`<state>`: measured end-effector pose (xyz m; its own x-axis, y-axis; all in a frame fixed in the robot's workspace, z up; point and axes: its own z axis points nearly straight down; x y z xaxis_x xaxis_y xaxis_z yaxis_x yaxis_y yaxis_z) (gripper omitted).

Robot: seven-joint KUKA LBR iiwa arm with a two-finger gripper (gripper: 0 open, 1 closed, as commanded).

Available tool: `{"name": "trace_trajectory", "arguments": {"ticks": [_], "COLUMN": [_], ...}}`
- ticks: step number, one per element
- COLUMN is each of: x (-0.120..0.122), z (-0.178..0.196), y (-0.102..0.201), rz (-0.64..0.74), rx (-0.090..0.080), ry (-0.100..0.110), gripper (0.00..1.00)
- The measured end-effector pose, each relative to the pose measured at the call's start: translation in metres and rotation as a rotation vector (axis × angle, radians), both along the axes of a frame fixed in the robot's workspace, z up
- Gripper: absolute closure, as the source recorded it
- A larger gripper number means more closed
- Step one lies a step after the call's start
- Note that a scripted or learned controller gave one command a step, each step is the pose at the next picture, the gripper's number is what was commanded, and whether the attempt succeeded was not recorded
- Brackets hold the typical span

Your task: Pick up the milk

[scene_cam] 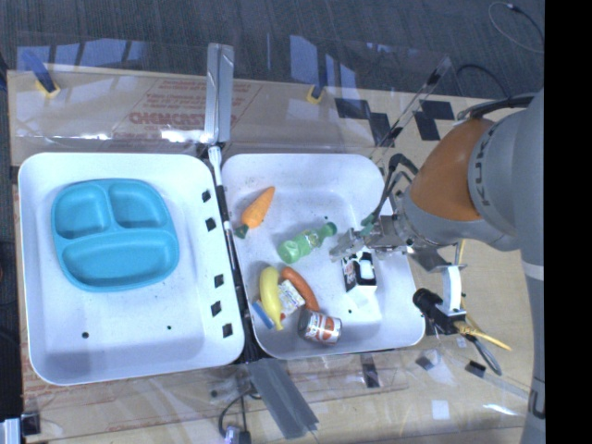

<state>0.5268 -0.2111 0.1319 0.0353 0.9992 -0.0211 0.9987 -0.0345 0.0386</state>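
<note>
The milk (362,287) is a small white carton with black markings, lying in the right part of the right bin (305,169). My gripper (354,247) hangs just above the carton's far end, reaching in from the right under the orange-banded wrist (444,188). Its tip hides the top of the carton. Whether it touches the carton is not clear from this angle.
In the same bin lie a carrot (258,206), a green bottle (306,242), a banana (269,292), a red sausage (302,288) and a tin can (321,327), all left of the milk. The left bin (37,340) holds a blue divided plate (114,231).
</note>
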Motion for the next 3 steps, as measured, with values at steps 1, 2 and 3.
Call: {"name": "trace_trajectory", "arguments": {"ticks": [1,2,3], "x": [0.015,0.015,0.016], "z": [-0.037,-0.027,0.103], "y": [0.004,0.005,0.065], "rz": [0.125,0.129,0.058], "rx": [0.016,0.015,0.022], "ry": [0.034,0.034,0.04], "gripper": [0.0,1.0,1.0]}}
